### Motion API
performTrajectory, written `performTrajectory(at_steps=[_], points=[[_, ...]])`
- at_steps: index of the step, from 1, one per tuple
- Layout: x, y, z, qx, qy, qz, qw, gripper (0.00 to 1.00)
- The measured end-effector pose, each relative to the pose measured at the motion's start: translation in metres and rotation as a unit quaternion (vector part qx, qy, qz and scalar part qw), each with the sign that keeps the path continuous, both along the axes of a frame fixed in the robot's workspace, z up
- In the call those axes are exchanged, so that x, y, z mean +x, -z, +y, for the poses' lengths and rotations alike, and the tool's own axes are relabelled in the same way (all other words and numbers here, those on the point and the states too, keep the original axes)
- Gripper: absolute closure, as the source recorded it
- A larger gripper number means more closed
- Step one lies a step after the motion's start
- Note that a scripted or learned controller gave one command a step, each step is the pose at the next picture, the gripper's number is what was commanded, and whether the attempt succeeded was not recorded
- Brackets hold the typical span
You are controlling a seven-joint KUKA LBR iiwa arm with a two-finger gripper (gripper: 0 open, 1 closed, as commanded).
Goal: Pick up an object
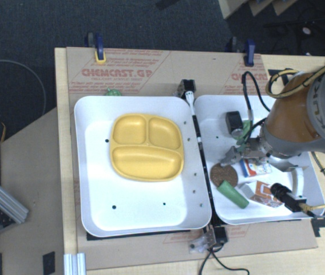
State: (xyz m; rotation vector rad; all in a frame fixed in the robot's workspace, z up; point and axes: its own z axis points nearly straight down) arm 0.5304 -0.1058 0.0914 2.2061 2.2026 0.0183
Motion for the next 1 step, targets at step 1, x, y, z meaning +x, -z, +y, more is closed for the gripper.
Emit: performTrajectory(at_steps=[1], points=[[-0.0179, -0.0007, 0.0105, -0.0003, 0.000, -0.001, 1.0000, 0.00]])
